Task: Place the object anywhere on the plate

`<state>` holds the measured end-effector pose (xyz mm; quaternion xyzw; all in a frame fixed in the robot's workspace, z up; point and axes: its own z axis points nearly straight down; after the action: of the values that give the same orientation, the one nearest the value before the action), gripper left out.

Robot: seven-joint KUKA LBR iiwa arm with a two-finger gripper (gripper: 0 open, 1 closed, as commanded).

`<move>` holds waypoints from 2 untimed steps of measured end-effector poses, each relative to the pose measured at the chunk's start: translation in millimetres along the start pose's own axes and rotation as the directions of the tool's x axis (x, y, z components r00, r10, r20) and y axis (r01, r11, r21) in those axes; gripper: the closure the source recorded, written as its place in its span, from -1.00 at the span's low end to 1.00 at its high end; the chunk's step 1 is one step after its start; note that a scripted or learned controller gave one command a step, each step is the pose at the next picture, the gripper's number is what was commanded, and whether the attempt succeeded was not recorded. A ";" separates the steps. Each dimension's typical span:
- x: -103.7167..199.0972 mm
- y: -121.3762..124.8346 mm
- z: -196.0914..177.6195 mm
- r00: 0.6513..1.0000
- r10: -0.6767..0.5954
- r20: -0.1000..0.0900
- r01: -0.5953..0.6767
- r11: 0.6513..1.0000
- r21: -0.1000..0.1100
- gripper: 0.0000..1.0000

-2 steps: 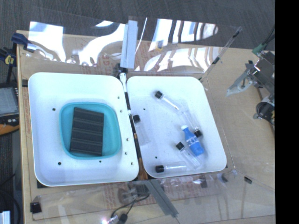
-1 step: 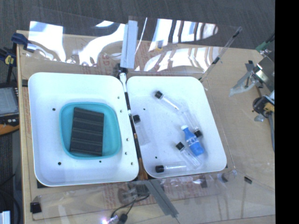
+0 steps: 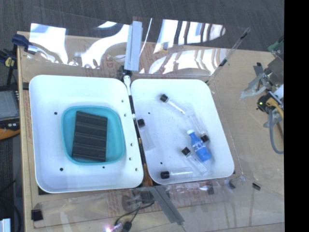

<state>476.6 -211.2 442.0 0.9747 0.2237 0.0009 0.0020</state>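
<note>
Dark ridged block (image 3: pixel 90 136) lies flat on the teal plate (image 3: pixel 68 124), inside its rim with bare teal showing on all sides. The plate sits mid left bin (image 3: pixel 43 93), apart from the walls. The gripper (image 3: pixel 264 87) is beyond the right bin (image 3: pixel 215 110); its jaws' state cannot be told.

Dark ridged block (image 3: pixel 90 136) on teal plate (image 3: pixel 67 120) in left bin (image 3: pixel 43 88), clear tubes (image 3: pixel 175 105) in right bin (image 3: pixel 212 100)

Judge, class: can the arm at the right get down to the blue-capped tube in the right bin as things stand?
Probably yes. The blue-capped tube lies open to above in the right bin, on the arm's side. Clear tubes crowd against it, so a clean pinch looks less certain.
</note>
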 end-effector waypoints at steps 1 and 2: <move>0.3 -0.3 0.0 0.991 0.135 0.000 -0.135 0.991 0.001 -1.00; 0.3 -0.2 0.0 0.970 0.241 0.000 -0.241 0.970 0.000 -1.00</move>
<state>476.8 -210.9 442.0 0.9946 0.1035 0.0013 0.0016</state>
